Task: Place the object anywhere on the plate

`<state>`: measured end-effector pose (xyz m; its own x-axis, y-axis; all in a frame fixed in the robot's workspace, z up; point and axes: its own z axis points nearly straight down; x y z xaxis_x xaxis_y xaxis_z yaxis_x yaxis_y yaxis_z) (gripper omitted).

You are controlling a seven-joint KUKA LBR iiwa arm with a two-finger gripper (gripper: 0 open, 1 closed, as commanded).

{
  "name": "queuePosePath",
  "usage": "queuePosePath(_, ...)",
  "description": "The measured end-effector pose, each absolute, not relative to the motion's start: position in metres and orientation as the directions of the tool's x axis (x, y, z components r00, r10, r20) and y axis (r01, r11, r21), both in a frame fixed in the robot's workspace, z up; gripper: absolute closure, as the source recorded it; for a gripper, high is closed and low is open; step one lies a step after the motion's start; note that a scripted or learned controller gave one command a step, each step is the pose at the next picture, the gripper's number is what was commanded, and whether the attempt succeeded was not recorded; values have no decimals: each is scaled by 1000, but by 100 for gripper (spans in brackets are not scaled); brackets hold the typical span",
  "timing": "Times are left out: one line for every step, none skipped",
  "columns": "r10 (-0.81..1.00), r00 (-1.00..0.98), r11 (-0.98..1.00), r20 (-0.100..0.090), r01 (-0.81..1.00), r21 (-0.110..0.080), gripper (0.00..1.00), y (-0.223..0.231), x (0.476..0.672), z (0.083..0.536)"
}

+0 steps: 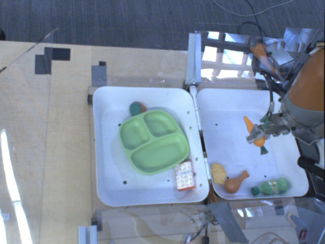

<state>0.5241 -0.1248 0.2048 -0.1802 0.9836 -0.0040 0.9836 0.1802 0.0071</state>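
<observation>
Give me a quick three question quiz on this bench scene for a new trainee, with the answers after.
1. True or false: the green plate lies in the right bin.
2. Which toy is the gripper over? A) carrot B) chicken drumstick C) green bottle
3. Fill in: the small carton lies in the left bin just beside the plate's ____ edge.

Key: 1 false, it lies in the left bin. 2 A, though a grasp cannot be confirmed. 3 near (bottom in the camera view).
</observation>
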Motion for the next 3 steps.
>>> queuePosePath(991, -135, 135, 0, 991, 4, 100, -40, 552, 186)
queuePosePath(965, -261, 261, 0, 965, 6, 100, 73, 581, 219)
queuePosePath(965, -261, 261, -1, 965, 6, 0, 73, 581, 219)
